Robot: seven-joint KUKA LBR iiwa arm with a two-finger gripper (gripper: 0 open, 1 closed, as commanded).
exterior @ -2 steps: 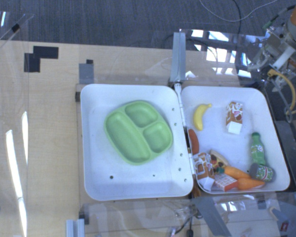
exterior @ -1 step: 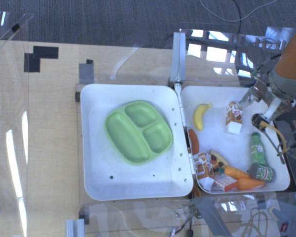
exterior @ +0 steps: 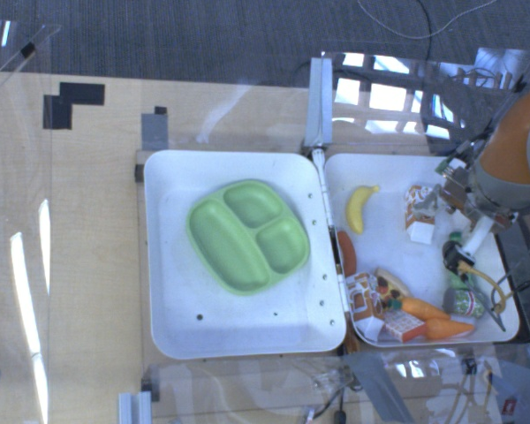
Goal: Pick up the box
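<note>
A small brown-and-white box (exterior: 419, 212) lies in the upper middle of the right bin (exterior: 384, 170). My gripper (exterior: 445, 194) hangs just to the box's right, at its upper corner, close to it or touching it. The grey wrist and the orange band reach in from the right edge. Nothing shows as lifted off the bin floor. Two more boxes lie at the bin's front edge: a flat printed box (exterior: 369, 295) and a small red-and-white box (exterior: 401, 327).
The right bin also holds a banana (exterior: 360, 208), a brown sausage (exterior: 346, 253), an orange carrot (exterior: 431, 313) and a green can (exterior: 464, 303). The left bin (exterior: 172, 325) holds a green divided plate (exterior: 247, 235). A metal divider runs between the bins.
</note>
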